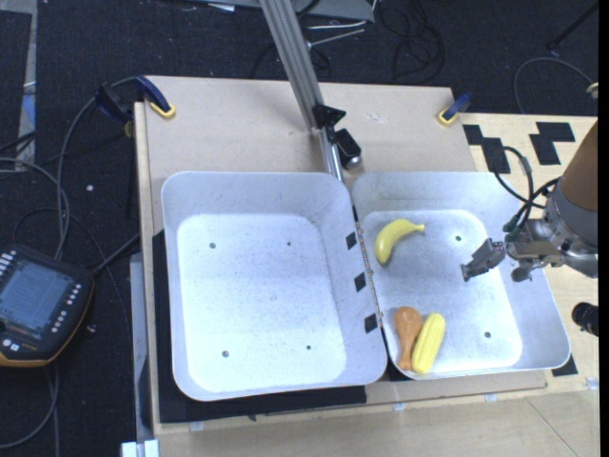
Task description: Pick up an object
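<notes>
Fingers of the gripper cannot be read as spread or closed from this slanted view: they show as one dark, angular shape pointing left, and whether any gap lies between them is not clear. Nothing is seen between them. That dark tip hangs over the right bin, near the middle of its floor, with the grey wrist and cabling behind it at the bin's right wall. Up and to the left of the tip, well inside the same bin, a yellow banana lies curved with its stem end toward the right. Nearer the front rim, a corn cob lies lengthwise and touches, or sits just beside, an orange carrot-shaped piece on its left; both rest close to the divide between the bins. None of the three objects touches the gripper. Beside them, the left bin shows its speckled white floor. Both bins sit on a pale wooden bench with yellow clamps at its far corners, and a slanted metal pole rises from between the bins. Off the bench, on the dark floor at the left, sits a handheld control pendant.
</notes>
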